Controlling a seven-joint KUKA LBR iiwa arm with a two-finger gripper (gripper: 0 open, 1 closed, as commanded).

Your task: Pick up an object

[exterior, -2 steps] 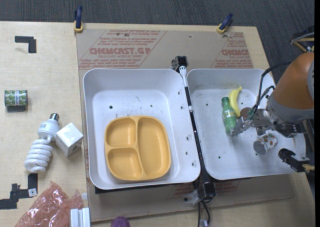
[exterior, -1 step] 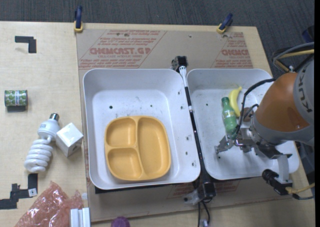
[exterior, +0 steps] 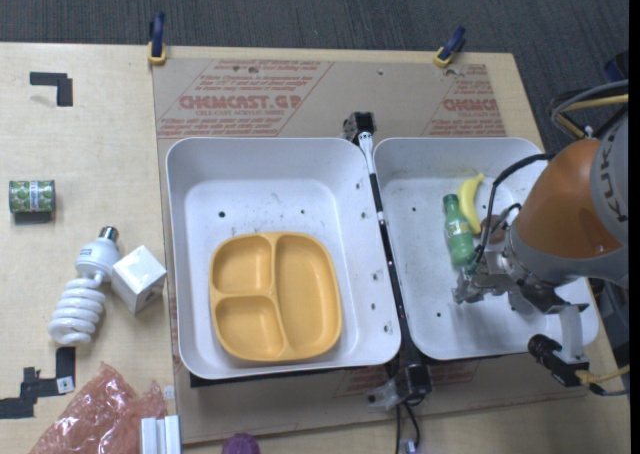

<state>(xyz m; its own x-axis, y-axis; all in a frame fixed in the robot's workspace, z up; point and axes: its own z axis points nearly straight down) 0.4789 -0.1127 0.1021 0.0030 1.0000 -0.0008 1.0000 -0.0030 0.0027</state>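
While the left bin [exterior: 190, 202] holds a yellow tray [exterior: 275, 294], the right bin [exterior: 420, 322] holds two things — green bottle [exterior: 458, 232], banana [exterior: 470, 197].

**Objects in the right bin**

You have a green bottle [exterior: 458, 230] lying on its side in the right bin [exterior: 430, 332], cap toward the far wall. Just beside it, near its cap end, lies a yellow banana [exterior: 470, 192], partly hidden by the arm.

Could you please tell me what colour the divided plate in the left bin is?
The divided plate is yellow-orange, seen clearly in the camera view.
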